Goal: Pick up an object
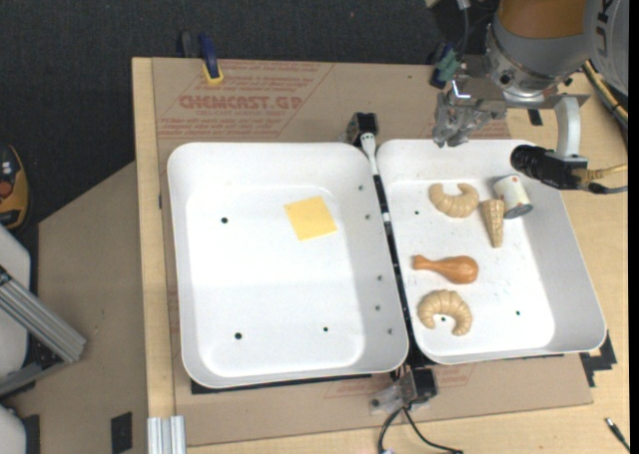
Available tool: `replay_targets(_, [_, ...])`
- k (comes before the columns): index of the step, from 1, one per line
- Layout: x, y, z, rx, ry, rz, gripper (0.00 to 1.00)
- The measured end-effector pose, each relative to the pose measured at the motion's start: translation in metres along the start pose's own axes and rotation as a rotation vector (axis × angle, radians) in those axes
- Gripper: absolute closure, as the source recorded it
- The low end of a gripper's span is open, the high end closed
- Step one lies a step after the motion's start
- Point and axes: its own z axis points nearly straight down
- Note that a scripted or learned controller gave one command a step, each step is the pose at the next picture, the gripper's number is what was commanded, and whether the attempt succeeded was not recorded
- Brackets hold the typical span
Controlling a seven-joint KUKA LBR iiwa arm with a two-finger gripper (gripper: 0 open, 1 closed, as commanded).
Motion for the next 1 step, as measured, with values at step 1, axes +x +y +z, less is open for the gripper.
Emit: replay_targets(1, [0.0512, 0.0347, -0.1231, -0.032, -0.002, -0.003, 1.0])
